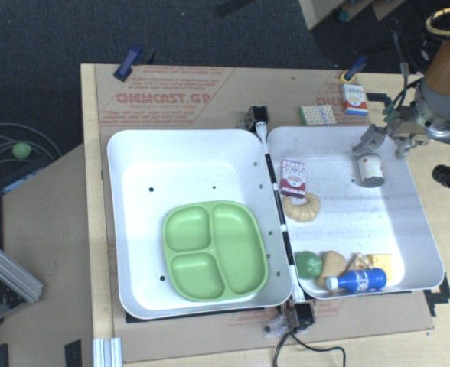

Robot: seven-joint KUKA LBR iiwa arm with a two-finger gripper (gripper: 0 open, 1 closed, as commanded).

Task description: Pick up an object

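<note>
A grey robot arm [443, 90] with an orange band reaches in from the right over two shallow white plastic bins on a brown bench [171, 98]. Its gripper [386, 138] hangs above the far end of the right bin [416, 228], its two metal fingers spread apart with nothing between them. Just below sits a small pale cylinder [370, 170]. A red-and-white carton [294, 177] lies flat by the bin's left wall, touching a ridged beige ring [301, 209]. Along the near edge cluster a round green ball [310, 264], a tan lump [332, 264], a yellow piece [379, 264] and a glossy blue bottle [357, 281] on its side. The left bin [133, 174] holds a smooth green tray [213, 249] with three compartments.
</note>
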